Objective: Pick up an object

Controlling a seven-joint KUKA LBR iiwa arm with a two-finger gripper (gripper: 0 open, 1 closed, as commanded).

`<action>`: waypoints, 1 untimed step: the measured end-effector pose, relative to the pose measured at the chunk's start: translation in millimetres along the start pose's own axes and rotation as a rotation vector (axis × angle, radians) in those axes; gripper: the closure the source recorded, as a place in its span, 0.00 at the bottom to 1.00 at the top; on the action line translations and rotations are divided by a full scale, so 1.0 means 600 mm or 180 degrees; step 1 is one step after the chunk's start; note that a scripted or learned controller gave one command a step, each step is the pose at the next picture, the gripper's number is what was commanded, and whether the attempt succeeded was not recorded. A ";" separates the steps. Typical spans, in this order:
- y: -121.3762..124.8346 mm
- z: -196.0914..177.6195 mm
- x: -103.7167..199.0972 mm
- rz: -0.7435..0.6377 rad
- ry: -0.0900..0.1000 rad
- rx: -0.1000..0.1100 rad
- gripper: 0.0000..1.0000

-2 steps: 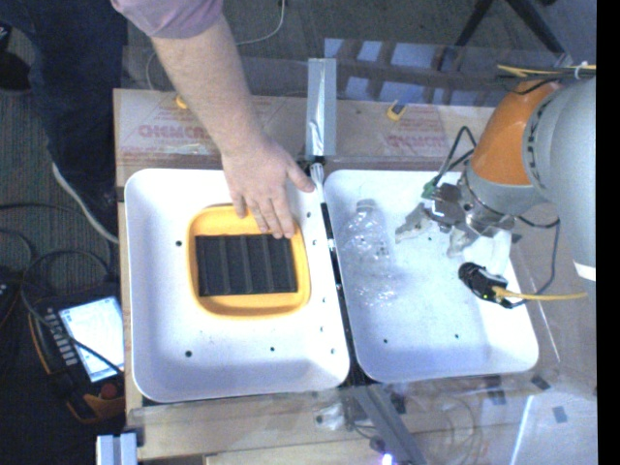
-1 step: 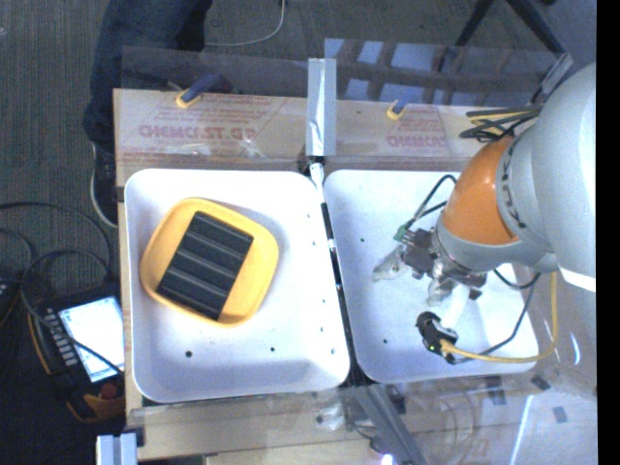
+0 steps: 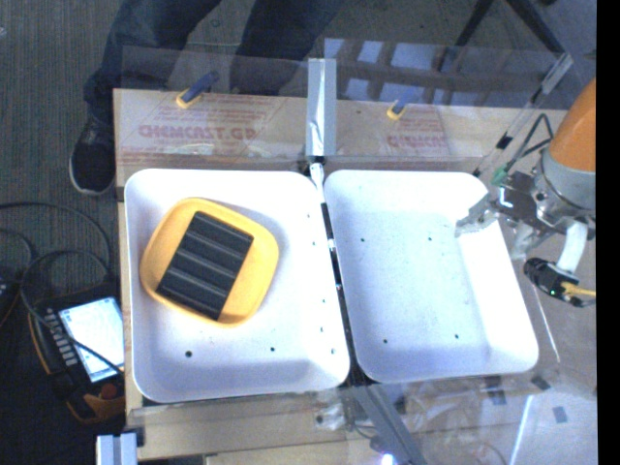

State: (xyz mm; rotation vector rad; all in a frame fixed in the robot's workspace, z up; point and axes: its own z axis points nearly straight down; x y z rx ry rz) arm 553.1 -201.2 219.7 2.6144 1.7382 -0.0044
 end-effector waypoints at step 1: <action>-0.116 0.134 0.100 0.0327 0.0009 0.0019 0.00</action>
